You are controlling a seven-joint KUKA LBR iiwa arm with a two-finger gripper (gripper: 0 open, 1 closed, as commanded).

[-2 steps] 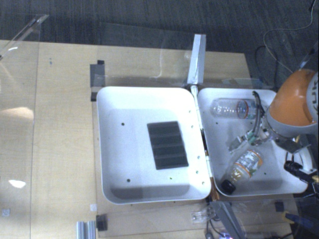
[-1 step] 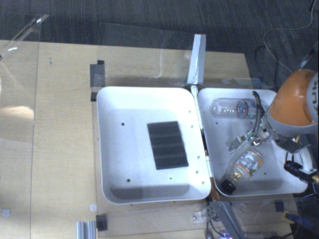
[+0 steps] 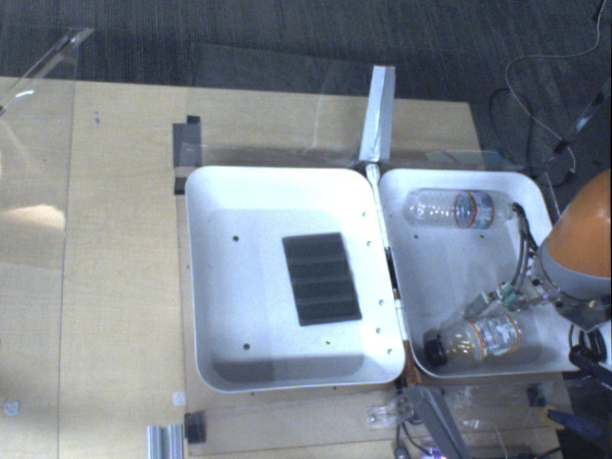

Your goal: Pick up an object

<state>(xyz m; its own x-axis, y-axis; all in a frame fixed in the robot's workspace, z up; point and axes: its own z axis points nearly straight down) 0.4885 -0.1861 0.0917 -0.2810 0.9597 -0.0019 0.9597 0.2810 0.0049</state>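
Note:
Two clear plastic bottles lie on their sides in the right bin [image 3: 421,256]. One bottle [image 3: 449,208], with a blue and grey label, rests along the far wall. The other bottle [image 3: 478,338], with a black cap pointing left, lies near the front wall. My gripper [image 3: 497,301] reaches in from the right and sits just above and behind the front bottle, close to its upper side. The orange band of the arm [image 3: 585,229] hides the bin's right wall. A black ridged rectangular pad [image 3: 321,277] lies flat in the middle of the left bin [image 3: 220,285].
A metal post [image 3: 378,113] stands behind the seam between the two bins. Black cables [image 3: 521,237] hang along the arm over the right bin's far right. Clear plastic clutter [image 3: 421,414] lies on the bench in front of the right bin.

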